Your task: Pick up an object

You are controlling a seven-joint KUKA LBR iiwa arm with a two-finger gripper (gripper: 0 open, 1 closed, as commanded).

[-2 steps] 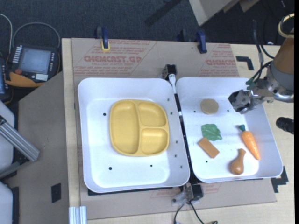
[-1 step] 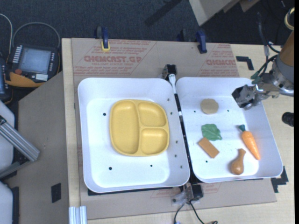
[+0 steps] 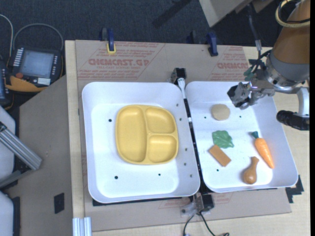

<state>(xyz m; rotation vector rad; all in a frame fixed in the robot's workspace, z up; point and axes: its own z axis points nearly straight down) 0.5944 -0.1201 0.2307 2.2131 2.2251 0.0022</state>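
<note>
five small foods lie in the right bin (image 3: 290, 156) — the round cookie (image 3: 221, 112) nearest the gripper (image 3: 239, 96), whose jaws i cannot tell as wide or narrow — so a descent slightly off-centre could nudge it aside and close on nothing.

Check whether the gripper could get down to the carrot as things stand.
Probably yes. The carrot lies alone near the right bin's right side, apart from the drumstick and the green piece. The gripper hangs over the same bin's upper part, with nothing between.
</note>
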